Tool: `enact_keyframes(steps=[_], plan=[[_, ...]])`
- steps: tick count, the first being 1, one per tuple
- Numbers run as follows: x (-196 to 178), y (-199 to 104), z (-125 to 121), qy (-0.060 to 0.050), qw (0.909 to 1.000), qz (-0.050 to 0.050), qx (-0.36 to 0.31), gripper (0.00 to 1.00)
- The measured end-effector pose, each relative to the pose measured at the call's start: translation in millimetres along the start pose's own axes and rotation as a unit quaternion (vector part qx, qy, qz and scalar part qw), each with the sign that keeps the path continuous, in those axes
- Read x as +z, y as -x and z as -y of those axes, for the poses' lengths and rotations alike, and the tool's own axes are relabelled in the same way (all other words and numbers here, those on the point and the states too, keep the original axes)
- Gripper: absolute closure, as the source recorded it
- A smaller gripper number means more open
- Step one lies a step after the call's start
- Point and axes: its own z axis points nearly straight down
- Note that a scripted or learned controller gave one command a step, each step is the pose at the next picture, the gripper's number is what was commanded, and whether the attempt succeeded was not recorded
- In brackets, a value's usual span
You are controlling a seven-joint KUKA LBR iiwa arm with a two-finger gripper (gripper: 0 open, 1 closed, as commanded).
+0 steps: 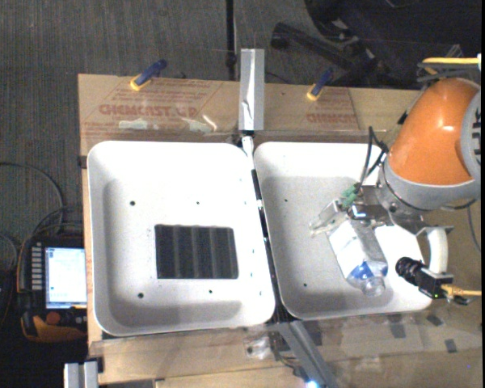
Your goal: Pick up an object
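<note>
A clear plastic bottle with a blue end lies in the right bin, toward its front right. My gripper hangs right over the bottle's upper end, at or just above it. The grey arm with its orange band reaches in from the right and covers the bin's right side. Whether the bottle is gripped is hidden from this angle.
A flat black ribbed rectangle lies in the middle of the left bin. The two bins meet at a raised rim. Two clamps hold the cardboard at the back edge. A control pendant sits on the floor at the left.
</note>
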Motion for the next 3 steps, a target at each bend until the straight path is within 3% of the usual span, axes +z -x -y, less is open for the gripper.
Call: enact_keyframes(steps=[1,2,3], plan=[[33,44,-37,0.001,1.0,0.001,-0.009,0.0],[92,115,-2,0.001,0.9999,0.001,0.011,0.0],[-28,19,-17,0.002,0.995,0.001,0.1,0.0]])
